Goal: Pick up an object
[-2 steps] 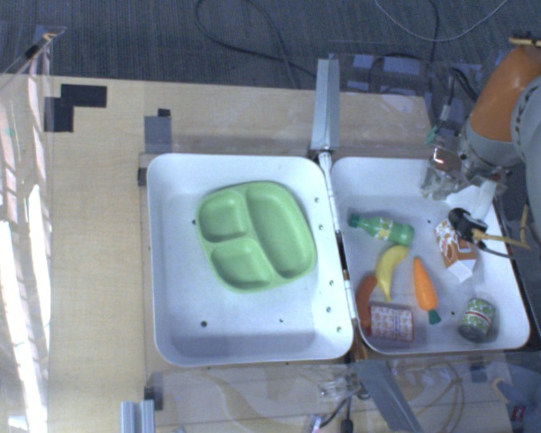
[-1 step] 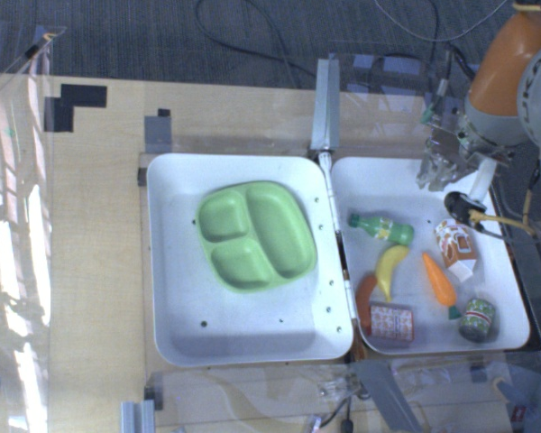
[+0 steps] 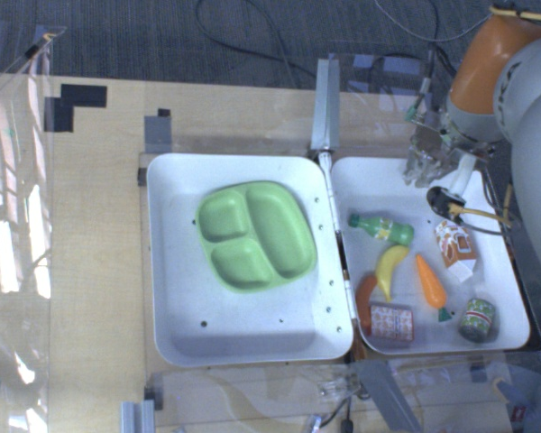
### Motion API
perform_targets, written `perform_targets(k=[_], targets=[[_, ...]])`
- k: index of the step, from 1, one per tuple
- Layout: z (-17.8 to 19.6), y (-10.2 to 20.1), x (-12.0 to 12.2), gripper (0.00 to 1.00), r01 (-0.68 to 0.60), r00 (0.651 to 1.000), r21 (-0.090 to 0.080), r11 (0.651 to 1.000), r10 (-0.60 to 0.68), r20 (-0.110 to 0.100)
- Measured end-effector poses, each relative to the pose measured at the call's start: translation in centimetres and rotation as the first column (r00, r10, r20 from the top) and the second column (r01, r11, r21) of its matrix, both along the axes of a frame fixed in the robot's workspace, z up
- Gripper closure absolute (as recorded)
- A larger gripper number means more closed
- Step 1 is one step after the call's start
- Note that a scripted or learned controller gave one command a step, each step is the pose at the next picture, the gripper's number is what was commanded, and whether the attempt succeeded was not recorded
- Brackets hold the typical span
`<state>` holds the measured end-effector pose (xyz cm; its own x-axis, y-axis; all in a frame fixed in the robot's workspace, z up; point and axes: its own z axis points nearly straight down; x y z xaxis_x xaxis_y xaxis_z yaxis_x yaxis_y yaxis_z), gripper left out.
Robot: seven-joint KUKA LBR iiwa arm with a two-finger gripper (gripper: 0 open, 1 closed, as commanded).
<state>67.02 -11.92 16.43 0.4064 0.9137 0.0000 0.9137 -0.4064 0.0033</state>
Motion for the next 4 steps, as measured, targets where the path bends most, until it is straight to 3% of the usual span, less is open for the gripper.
perform_targets(k=[1, 2, 3, 4], targets=[[-2.6, -0.6, -3.2, 1.0, 0.197, 0.98, 0.003, 0.98, -0.197, -0.001], [7.5, -1.6, -5.4, 1.0, 0.307, 0.952, 0.001, 0.952, -0.307, 0.001], [7.5, -1.6, -5.4, 0.0, 0.306, 0.952, 0.001, 0.952, -0.306, 0.0], [0.3, -7.5, -10.1, 0.0, 0.308, 0.951, 0.001, 0.951, -0.308, -0.004]])
